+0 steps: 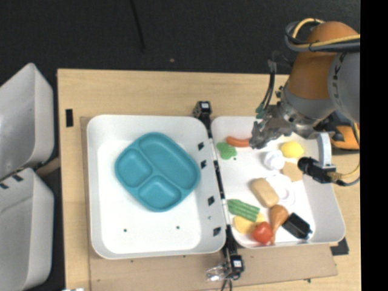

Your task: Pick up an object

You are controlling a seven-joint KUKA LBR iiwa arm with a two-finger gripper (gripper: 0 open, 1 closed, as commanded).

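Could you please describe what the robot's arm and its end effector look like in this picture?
The arm is bulky and rounded, with a wide orange band above grey metal segments. Yellow and dark cables loop over its top, and a thin dark cable runs down its side. The end effector is small, dark grey to black, and angular.

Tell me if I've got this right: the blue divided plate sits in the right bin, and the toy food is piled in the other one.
Not quite. The camera view shows the blue divided plate in the left bin, not the right. The toy food, such as the tomato and the lemon, lies in the right bin.
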